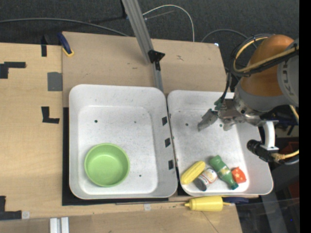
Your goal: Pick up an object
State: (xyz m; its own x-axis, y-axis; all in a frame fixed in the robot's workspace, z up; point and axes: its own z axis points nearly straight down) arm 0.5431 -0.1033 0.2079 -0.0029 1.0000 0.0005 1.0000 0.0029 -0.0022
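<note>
Camera view | gripper (216, 122) spread wide, holding nothing, over right bin (187, 147) | green bowl (107, 164) in left bin (77, 130)

- I count two white bins (77, 130) side by side.
- One green bowl (107, 164).
- One yellow corn cob (193, 172).
- One small can (207, 178).
- One green bottle (223, 171).
- One orange-red piece (238, 175).
- One yellow bottle (206, 204) outside my bins.

even overhead light, soft shadows, slightly grainy, mild blur.
</note>
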